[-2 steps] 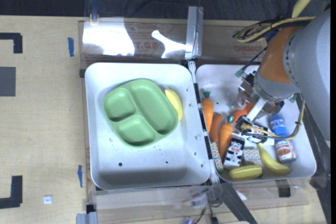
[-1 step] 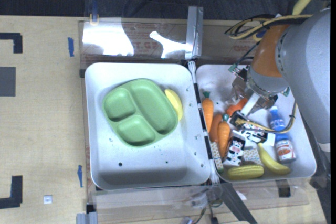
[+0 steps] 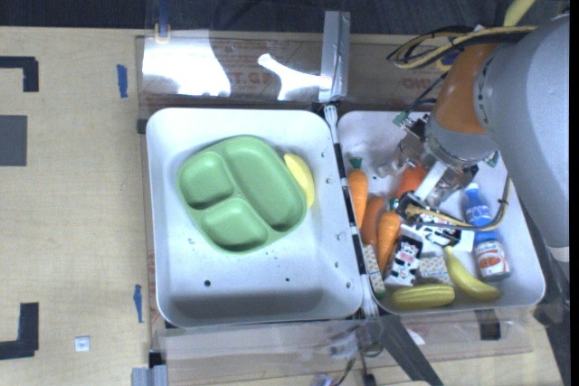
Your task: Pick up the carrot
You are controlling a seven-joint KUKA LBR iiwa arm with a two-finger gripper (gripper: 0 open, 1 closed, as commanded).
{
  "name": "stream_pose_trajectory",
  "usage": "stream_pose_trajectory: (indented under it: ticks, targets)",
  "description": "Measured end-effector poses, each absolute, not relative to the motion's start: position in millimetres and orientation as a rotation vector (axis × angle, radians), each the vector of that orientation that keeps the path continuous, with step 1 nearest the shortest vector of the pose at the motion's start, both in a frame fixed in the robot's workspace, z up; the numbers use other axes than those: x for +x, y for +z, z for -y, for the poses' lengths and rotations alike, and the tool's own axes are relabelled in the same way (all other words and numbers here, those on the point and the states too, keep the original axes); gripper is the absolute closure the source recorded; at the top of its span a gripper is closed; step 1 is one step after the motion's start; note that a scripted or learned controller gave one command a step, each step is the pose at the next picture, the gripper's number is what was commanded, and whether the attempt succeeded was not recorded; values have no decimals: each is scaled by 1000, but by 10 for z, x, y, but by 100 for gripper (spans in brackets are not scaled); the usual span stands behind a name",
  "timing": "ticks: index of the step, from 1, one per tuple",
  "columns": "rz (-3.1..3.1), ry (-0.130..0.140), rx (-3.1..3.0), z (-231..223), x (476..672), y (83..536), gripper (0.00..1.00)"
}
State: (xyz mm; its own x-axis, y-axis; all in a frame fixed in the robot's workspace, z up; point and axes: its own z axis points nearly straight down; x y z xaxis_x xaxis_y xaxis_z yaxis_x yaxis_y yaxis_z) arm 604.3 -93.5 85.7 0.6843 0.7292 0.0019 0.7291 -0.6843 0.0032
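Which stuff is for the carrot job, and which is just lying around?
For the job:
carrot in the right bin
tool above that bin
right bin

Just lying about:
green plate in the left bin
banana
small bottle
toy cow

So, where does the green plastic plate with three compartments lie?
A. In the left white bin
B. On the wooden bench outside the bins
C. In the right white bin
A: the green plastic plate with three compartments lies in the left white bin, beside a yellow item.
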Motion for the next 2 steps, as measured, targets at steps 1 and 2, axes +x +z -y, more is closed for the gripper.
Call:
stream_pose_trajectory:
  ticks: [1,2]
  targets:
    - [-1246,7,2880,946,6051,962,100]
    - [-1245,6,2881,955,6049,1047,100]
